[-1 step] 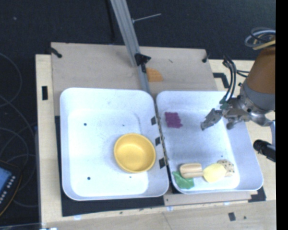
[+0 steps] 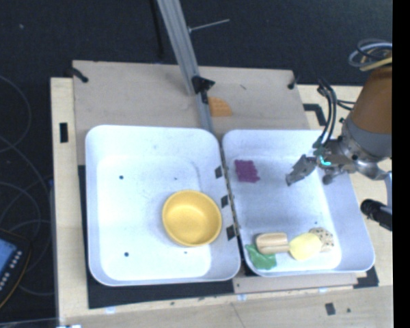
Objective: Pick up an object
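Observation:
My gripper (image 2: 313, 173) hangs over the right part of the right bin (image 2: 342, 210), its two dark fingers spread apart with nothing between them. A purple block (image 2: 247, 170) lies in that bin's upper left, well left of the gripper. Along the bin's front edge lie a tan wooden cylinder (image 2: 271, 242), a yellow rounded object (image 2: 303, 247), a speckled beige piece (image 2: 322, 237) and a green scrap (image 2: 260, 257). A yellow bowl (image 2: 190, 217) stands in the left bin (image 2: 123, 183).
A grey metal post (image 2: 181, 43) slants up from between the bins at the back. A small orange patch (image 2: 219, 106) lies on the bench behind them. Cables run beside the arm at the right. A dark device (image 2: 0, 268) sits at lower left.

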{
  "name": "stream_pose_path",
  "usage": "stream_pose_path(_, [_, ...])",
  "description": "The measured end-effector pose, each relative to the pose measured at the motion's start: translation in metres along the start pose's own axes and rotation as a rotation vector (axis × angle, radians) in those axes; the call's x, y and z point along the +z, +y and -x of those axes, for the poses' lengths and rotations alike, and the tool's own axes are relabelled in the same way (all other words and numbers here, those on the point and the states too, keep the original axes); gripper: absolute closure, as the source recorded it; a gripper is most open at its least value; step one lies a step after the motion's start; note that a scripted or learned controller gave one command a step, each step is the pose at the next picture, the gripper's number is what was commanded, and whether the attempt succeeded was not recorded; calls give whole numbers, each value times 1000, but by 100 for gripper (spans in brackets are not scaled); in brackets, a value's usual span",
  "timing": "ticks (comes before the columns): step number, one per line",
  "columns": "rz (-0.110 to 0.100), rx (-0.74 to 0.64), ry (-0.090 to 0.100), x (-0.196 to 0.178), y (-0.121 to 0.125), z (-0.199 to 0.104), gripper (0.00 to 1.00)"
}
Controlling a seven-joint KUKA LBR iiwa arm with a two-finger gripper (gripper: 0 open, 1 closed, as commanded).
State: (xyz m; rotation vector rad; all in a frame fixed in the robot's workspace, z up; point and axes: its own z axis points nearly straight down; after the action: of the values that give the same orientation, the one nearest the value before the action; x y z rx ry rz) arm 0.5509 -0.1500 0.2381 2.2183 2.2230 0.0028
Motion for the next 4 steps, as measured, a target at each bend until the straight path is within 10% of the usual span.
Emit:
stream_pose_path(3, [-2,4,-3,138,-9,3,0])
stream_pose_path(4, [3,9,-2,126,-8,4,100])
